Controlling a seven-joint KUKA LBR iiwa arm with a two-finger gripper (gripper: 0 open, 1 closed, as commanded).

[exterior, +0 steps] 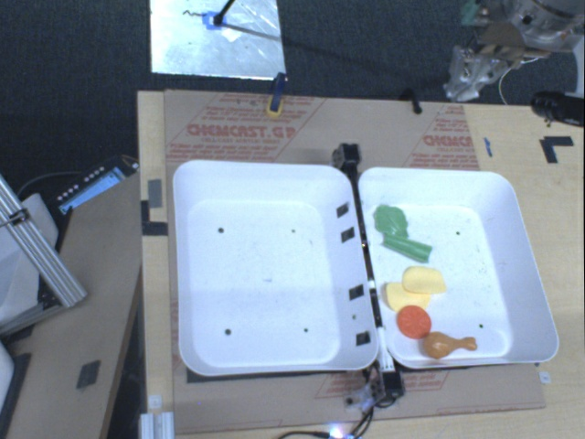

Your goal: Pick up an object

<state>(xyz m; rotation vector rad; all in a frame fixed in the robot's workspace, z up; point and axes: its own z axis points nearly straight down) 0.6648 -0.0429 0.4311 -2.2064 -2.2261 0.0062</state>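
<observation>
Since the task names no particular object, candidates are logged first: all four toy foods lie in the right bin (512, 245), clustered against its left wall at centre-right of the frame. Green broccoli-like piece (398, 230) sits highest; below it the yellow piece (416, 286), which looks like two overlapping parts; then the red disc (414, 321) touching the yellow's lower edge; then the brown drumstick (446, 344) just beside the disc, near the bottom rim. Judgement: the broccoli stands a little apart, so it offers the cleanest approach; the lower three crowd one another and the divider.

Left bin (260, 268) carries only specks.

Gripper (469, 71) hangs at the upper right of the frame, beyond the bins, over the cardboard sheet (238, 126). It holds nothing. Whether its fingers are apart or together: cannot tell, view too blurred. Judgement: parked high and clear, likely so the camera sees both bins unobstructed; pick not yet begun.
</observation>
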